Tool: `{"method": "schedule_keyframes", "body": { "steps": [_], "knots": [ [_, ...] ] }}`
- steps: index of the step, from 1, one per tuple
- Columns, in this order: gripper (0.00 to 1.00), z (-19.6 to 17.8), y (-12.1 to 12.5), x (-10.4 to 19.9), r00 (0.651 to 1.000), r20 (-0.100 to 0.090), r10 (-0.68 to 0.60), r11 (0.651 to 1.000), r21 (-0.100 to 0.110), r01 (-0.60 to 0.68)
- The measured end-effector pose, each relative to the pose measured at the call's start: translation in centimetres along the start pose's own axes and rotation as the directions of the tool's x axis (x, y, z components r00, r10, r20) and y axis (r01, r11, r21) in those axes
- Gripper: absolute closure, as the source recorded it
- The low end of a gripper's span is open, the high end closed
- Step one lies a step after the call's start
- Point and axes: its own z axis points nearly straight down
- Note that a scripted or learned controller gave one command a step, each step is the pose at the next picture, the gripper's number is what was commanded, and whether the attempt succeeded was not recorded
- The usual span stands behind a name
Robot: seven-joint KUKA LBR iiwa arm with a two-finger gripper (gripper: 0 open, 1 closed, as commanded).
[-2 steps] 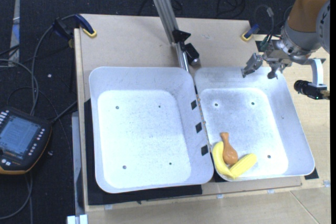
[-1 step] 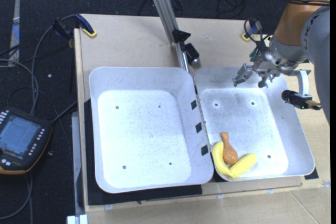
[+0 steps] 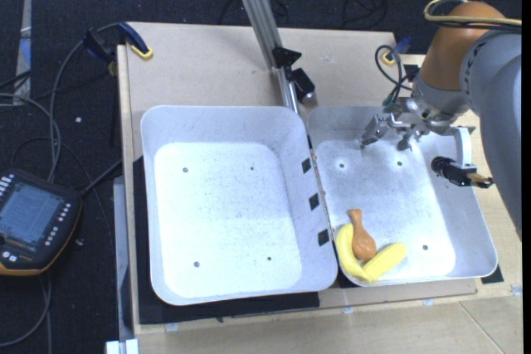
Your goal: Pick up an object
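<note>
In the right bin (image 3: 465,215), near its front left corner, lie a yellow banana (image 3: 375,262) and an orange-brown drumstick-shaped toy (image 3: 361,237) that rests across the banana. My gripper (image 3: 386,136) hangs over the far part of the same bin, well behind both objects. Its two dark fingers stand spread apart, open, with nothing between them.
The left bin (image 3: 224,195) sits beside the right one, their rims meeting near the middle. A slanted metal pole (image 3: 259,4) with a black clamp rises behind the bins. A black part with a white bracket (image 3: 458,168) hangs off the arm over the right bin's right side.
</note>
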Motion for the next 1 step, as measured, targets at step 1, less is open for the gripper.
{"method": "schedule_keyframes", "body": {
  "steps": [1],
  "knots": [
    [1.0,-1.38,0.17,-0.02,1.0,0.002,-0.001,1.0,-0.006,0.001]
  ]
}}
